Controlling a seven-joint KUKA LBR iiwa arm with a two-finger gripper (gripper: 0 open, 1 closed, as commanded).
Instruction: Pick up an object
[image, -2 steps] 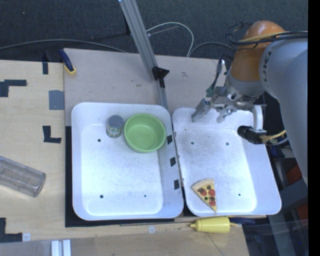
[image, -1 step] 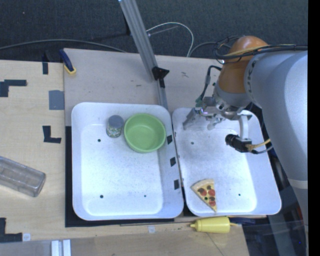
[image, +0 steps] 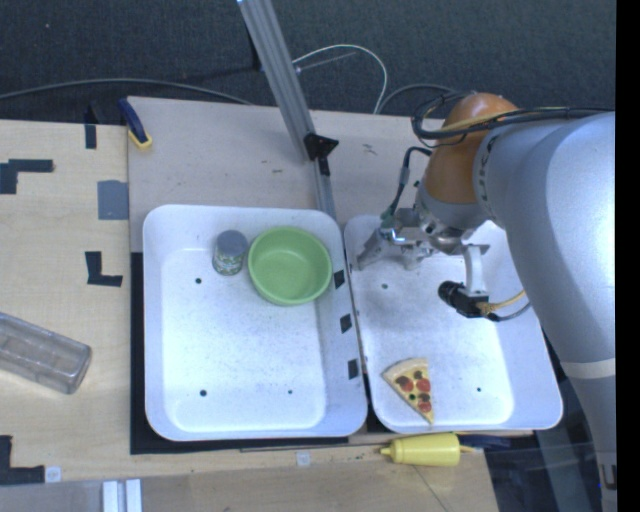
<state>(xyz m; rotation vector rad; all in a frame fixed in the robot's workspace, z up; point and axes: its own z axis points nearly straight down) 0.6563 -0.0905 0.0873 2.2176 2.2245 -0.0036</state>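
A toy pizza slice (image: 412, 386) lies at the front of the right bin (image: 470, 405). A green bowl (image: 290, 265) and a small grey-lidded can (image: 229, 252) stand at the back of the left bin (image: 240, 390). My gripper (image: 397, 246) hangs over the back left corner of the right bin, well behind the pizza slice and to the right of the bowl. Nothing shows between its fingers.
A yellow mustard bottle (image: 425, 449) lies on the bench just in front of the right bin. A clear plastic container (image: 40, 352) rests on the bench at far left. A slanted metal pole (image: 290, 95) rises behind the bins. Cables trail near the wrist.
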